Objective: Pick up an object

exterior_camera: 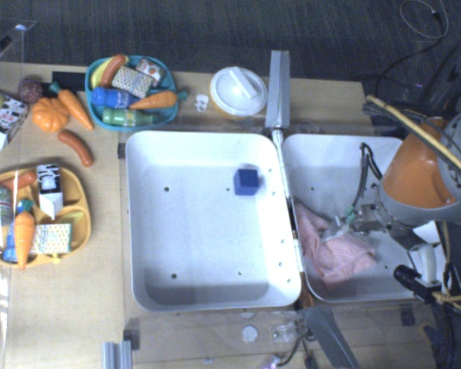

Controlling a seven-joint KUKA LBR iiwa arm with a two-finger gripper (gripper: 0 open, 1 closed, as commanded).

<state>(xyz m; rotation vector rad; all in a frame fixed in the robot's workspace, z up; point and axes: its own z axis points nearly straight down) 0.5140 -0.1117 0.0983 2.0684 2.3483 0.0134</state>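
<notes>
The pink cloth (334, 250) lies crumpled in the right bin (323, 160), toward its 7 o'clock corner and close against the wall it shares with the left bin (184, 221). I judge this the thing I am going for, since the hand (347, 223) sits right at the cloth's upper edge, at about 1 o'clock of the heap. To do the step well I want the hand pressed down into a raised fold rather than skimming the flat part, so that fabric bunches where it closes, and then a straight lift, slow enough for me to see whether the cloth comes away from the bin floor. The hand appears to touch or nearly touch the cloth, but its tip is small and dark against the fabric, and I cannot tell how far open it is or whether it has any cloth in it. The other candidate, a blue block (247, 181), sits well apart in the left bin, at about 2 o'clock of that bin's middle. Toy food in baskets stands on the surface at 9 o'clock, outside both bins.
</notes>
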